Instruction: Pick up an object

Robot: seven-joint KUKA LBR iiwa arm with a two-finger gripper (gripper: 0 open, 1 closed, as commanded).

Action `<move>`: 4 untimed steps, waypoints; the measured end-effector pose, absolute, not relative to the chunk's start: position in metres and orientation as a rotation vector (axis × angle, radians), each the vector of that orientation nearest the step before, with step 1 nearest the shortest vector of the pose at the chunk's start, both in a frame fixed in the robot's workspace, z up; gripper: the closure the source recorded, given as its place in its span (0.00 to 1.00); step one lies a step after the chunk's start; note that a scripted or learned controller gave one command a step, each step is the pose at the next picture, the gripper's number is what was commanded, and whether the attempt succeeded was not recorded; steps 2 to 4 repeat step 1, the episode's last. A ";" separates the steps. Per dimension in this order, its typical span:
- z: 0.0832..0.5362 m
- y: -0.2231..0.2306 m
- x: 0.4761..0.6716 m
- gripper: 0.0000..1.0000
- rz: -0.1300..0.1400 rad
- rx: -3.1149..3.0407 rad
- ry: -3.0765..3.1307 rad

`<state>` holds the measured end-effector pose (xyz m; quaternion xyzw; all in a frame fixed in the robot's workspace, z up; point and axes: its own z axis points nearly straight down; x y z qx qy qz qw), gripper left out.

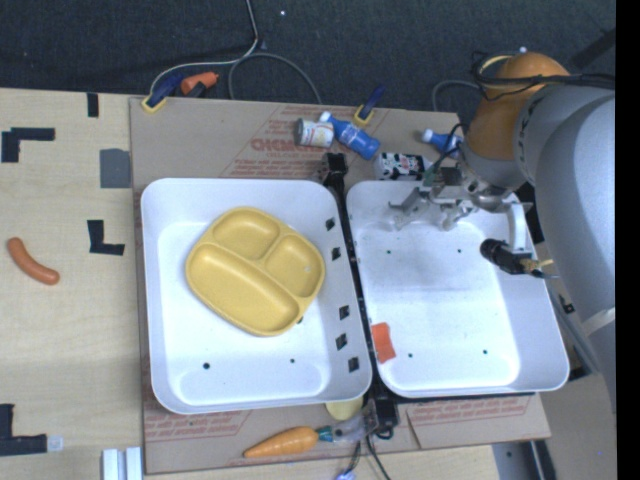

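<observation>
— So, where is the arm now?

— Upper right of the frame, over the back edge of the right bin; the gripper hangs just above that bin's upper rim; whether its fingers are spread or pressed together I cannot tell, the metal parts blur into one another; nothing shows between them.

— And what is there to pick?

— In the left bin, a yellow divided plate lies flat near the middle; in the right bin, a small orange piece sits against the left wall, lower down, well apart from the gripper; the rest of that bin's floor looks bare.

— Outside the bins?

— A carrot at the bottom edge, a sausage far left, a blue and white bottle at the top; all beyond the rims.

— Which step, then?

— I'd judge it the approach, nothing grasped yet; the next move would call for travelling down-left to the orange piece, or across to the plate, then descending squarely; the wall beside the piece could crowd one finger.
</observation>
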<state>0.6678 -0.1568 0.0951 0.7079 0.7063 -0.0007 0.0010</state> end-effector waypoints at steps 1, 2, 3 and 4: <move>0.087 -0.113 0.594 0.00 0.002 2.216 2.219; 0.087 -0.113 0.594 0.00 0.002 2.216 2.219; 0.087 -0.113 0.594 0.00 0.002 2.216 2.219; 0.087 -0.113 0.594 0.00 0.002 2.216 2.219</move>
